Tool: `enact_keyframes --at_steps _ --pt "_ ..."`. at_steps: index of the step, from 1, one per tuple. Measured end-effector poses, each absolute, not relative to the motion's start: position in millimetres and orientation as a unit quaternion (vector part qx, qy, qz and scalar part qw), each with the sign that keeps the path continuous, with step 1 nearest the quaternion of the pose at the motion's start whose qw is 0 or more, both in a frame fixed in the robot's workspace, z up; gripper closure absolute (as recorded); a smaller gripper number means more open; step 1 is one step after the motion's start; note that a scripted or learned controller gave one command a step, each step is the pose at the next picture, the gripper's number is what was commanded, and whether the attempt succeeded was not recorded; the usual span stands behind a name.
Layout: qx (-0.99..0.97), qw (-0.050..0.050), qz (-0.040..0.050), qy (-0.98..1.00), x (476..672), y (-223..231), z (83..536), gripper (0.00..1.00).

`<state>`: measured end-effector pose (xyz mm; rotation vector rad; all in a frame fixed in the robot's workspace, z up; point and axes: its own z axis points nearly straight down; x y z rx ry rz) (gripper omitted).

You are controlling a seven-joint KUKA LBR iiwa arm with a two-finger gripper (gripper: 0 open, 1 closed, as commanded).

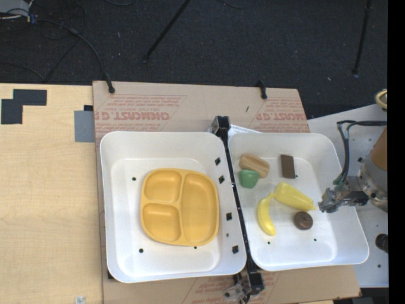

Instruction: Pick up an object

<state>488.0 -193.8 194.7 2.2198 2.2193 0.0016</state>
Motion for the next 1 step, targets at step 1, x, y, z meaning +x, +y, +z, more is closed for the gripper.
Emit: enact_keyframes --at_steps 1 --pt "0.707 0.0 0.0 0.708 488.5 -194.3 211.8 1.0"
